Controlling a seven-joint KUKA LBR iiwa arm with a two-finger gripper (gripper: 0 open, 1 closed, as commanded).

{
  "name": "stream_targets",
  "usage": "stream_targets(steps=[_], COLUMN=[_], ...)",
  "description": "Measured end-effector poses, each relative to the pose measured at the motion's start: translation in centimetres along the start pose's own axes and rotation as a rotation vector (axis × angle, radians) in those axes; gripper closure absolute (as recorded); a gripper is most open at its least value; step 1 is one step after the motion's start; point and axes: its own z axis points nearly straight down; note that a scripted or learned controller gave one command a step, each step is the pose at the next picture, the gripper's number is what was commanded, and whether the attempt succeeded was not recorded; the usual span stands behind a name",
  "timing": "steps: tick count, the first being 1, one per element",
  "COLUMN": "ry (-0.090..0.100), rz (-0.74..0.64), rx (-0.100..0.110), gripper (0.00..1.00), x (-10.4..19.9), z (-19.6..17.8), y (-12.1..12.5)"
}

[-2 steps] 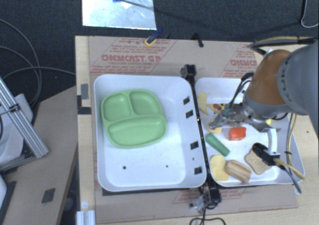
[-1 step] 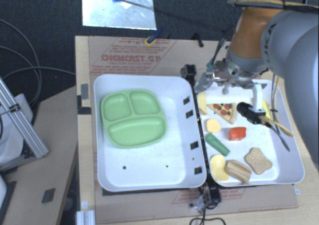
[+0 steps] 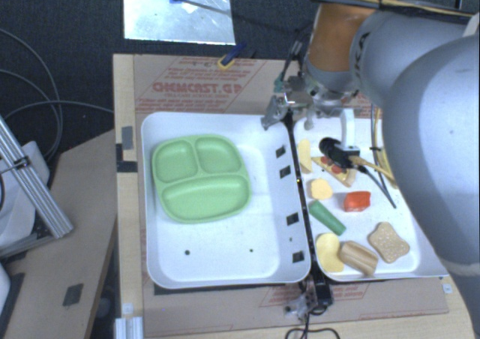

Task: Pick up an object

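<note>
- Pale yellow wedge of toy food looks to me the likeliest pick. It lies in the right bin by its left wall, toward the far edge, closer to the gripper than any other piece.
- That gripper hangs over the far end of the wall where the two bins meet, apart from the wedge. From where I stand I cannot tell whether it is spread or closed, and I see nothing held in it.
- The arm leans in from the right across the right bin's far right corner, presumably because all the loose pieces lie in that bin.
- Along the same left wall, toward the near edge, come a small yellow piece, a green cylinder and a yellow disc. They sit close together, so a grab there could nudge a neighbour.
- A red block sits nearer the middle with bare floor around it, which I would call the easier target.
- Near the right bin's near edge a brown roll lies just beside the disc, with a bread slice near it on the right.
- The left bin carries a green divided plate, lying flat toward its far left. It is probably too broad and low for a two-finger grab.
- Both bins rest on a cardboard sheet.
</note>
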Motion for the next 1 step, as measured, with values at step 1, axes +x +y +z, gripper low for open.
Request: stream_targets(steps=[1], ry=[0.001], rz=[0.000], rx=[-0.010], gripper=[0.00], x=[5.14], z=[-11.98], y=[0.11])
